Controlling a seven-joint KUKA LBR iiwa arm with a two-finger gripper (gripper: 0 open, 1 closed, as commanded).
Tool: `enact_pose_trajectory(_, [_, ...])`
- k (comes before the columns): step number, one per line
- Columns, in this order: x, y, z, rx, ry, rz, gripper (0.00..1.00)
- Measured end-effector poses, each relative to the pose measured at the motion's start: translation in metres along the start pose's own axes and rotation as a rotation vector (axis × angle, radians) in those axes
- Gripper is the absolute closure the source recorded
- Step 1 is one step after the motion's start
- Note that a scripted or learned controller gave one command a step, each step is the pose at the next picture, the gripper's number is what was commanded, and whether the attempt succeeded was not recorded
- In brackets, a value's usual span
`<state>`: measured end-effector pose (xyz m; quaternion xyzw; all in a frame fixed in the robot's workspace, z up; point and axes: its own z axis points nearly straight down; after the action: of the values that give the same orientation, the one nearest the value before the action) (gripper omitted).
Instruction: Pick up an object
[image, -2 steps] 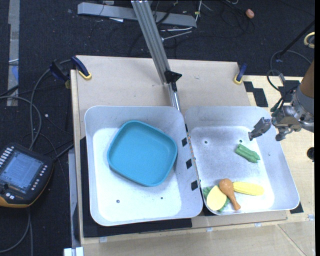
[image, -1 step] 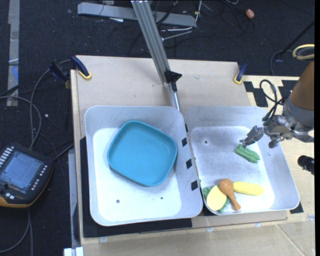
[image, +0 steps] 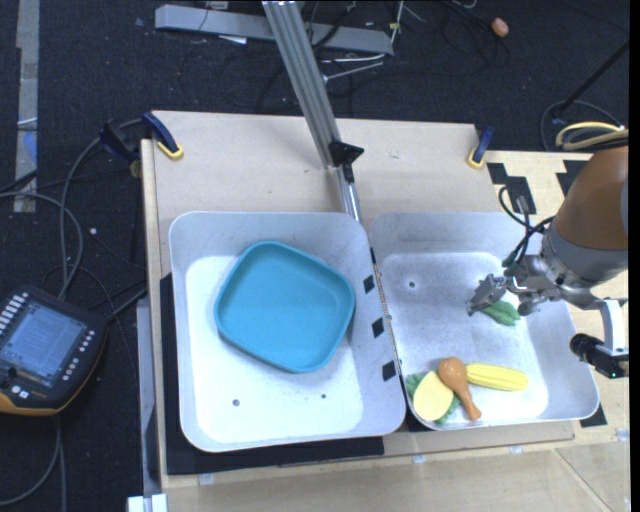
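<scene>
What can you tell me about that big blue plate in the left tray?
The blue plate is a squarish dish with rounded corners and a raised rim, plain turquoise, plastic by its look. It lies flat and right side up in the left white bin, turned at a slight angle, nearer the bin's back. Nothing rests on it, and only the bin floor touches it.

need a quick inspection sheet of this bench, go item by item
surface: tan bench bearing left bin and right bin
job's things: green item by the gripper; corn, orange piece and yellow slice at right bin's front
clutter: blue plate in left bin
grippers: gripper low in right bin, at the green item; grasp unclear
cables: black cables on floor at left
surroundings: pendant on floor, metal pole, clamps on bench corners
</scene>
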<state>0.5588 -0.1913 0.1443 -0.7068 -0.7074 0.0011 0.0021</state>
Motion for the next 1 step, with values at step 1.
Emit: enact_pose_trajectory(1, [-0.0005, 0.0006, 0.0487, -0.006, -0.003, 0.001, 0.0])
